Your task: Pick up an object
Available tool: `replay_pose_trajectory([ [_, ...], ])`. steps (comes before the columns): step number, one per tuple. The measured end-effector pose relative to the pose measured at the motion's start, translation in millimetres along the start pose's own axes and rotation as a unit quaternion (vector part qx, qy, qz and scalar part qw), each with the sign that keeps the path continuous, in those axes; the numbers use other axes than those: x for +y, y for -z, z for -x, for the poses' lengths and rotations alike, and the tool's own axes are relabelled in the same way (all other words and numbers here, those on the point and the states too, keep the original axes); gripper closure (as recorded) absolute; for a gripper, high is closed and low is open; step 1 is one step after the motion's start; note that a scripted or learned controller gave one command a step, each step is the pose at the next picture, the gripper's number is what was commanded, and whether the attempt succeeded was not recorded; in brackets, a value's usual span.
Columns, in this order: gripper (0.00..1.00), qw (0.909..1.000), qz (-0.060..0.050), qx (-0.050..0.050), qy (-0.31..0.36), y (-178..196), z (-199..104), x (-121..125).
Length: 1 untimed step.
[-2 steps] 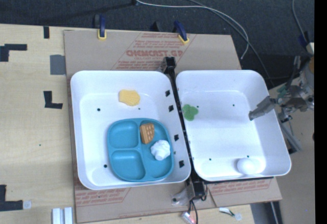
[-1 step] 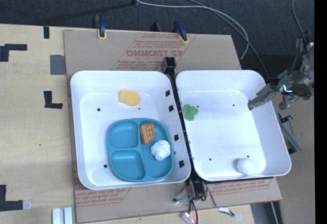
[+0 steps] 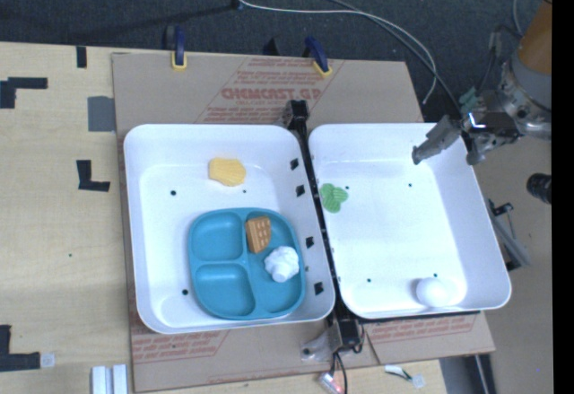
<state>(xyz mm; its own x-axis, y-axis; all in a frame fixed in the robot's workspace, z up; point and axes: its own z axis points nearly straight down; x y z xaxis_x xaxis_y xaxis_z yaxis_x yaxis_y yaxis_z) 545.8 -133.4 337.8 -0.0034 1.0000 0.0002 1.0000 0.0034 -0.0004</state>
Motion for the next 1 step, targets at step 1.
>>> replay_pose_trajectory([
  [1,0.00,1.0000,0.001,0.000,0.000,5.4,-30.2,95.0],
])
